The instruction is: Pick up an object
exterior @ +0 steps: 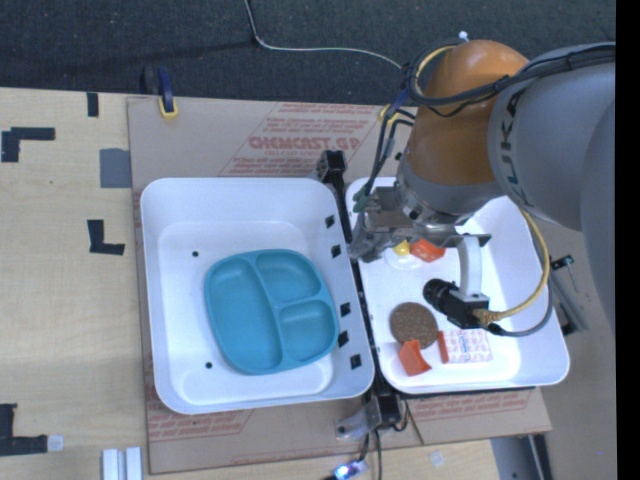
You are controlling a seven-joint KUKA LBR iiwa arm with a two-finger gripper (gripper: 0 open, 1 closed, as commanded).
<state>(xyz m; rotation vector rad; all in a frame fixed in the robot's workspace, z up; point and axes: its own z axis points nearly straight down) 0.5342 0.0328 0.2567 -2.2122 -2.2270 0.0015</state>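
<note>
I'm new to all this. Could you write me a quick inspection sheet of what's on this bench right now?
Surface: brown board bearing two white bins, left bin, right bin.
Job's things: blue divided plate in left bin; brown disc, orange block, patterned packet, small orange piece in right bin.
Clutter: nothing seen.
Grippers: gripper over right bin's left side.
Cables: white cable behind bench.
Surroundings: dark floor.
</note>
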